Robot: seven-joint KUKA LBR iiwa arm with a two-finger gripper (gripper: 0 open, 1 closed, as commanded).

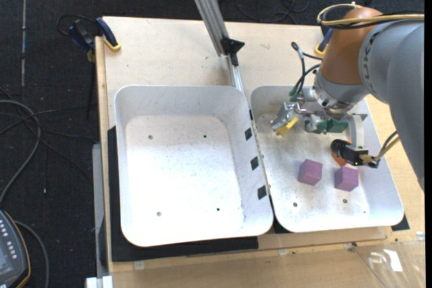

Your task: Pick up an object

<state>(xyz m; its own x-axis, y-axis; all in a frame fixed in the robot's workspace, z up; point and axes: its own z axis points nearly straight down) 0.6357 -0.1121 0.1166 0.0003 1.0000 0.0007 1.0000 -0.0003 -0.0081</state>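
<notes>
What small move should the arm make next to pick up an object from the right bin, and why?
Probably shift the gripper toward the near side of the right bin and lower it over the left purple block. The gripper sits above the bin's far part with nothing visibly between its fingers, and that block lies apart from the other purple block.
</notes>
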